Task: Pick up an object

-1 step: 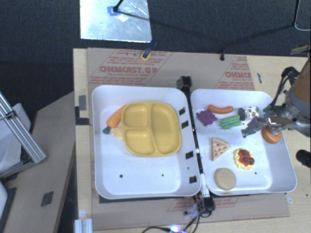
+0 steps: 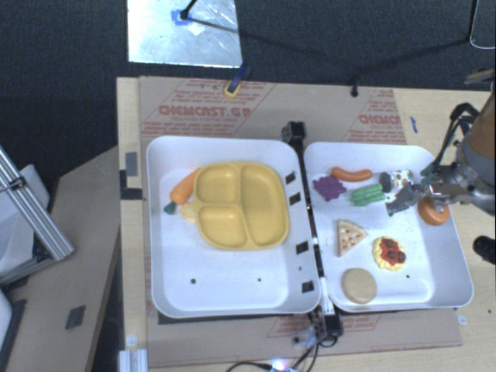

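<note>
gripper (image 2: 404, 201): low over the right bin's (image 2: 446, 281) 2 o'clock corner, arm coming in from 3 o'clock; can't tell if it grips anything
orange disc (image 2: 434, 211): just beside gripper at 4 o'clock, partly under the wrist
green piece (image 2: 367, 194): just beside gripper at 9 o'clock
sausage (image 2: 351, 174): 11 o'clock of green piece
purple grapes (image 2: 328, 187): 9 o'clock of green piece
pizza slice (image 2: 349, 236): bin centre
spaghetti plate toy (image 2: 389, 253): 4 o'clock of pizza
round cookie (image 2: 359, 285): bin's 6 o'clock edge
left bin (image 2: 178, 281): yellow divided plate (image 2: 236, 205) at centre, carrot (image 2: 183, 187) touching its 9 o'clock rim
</note>
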You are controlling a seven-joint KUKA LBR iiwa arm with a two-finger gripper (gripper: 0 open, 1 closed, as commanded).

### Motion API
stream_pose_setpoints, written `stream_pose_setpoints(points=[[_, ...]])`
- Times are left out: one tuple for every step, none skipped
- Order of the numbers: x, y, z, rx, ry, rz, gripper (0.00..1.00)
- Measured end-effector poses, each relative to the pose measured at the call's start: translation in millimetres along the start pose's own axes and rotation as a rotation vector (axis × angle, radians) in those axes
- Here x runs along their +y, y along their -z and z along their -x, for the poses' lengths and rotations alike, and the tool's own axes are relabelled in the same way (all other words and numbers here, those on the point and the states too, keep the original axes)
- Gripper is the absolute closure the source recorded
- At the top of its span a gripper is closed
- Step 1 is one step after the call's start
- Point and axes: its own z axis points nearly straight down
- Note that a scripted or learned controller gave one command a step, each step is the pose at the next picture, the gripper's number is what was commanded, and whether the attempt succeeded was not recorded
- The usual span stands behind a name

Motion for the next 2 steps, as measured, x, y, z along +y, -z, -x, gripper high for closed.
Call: stream_pose_setpoints(points=[[-4.7, -42.9, 0.0, 0.001, -0.002, -0.004, 0.00], [-6.7, -93.2, -10.8, 0.002, -0.001, -0.006, 0.00]])
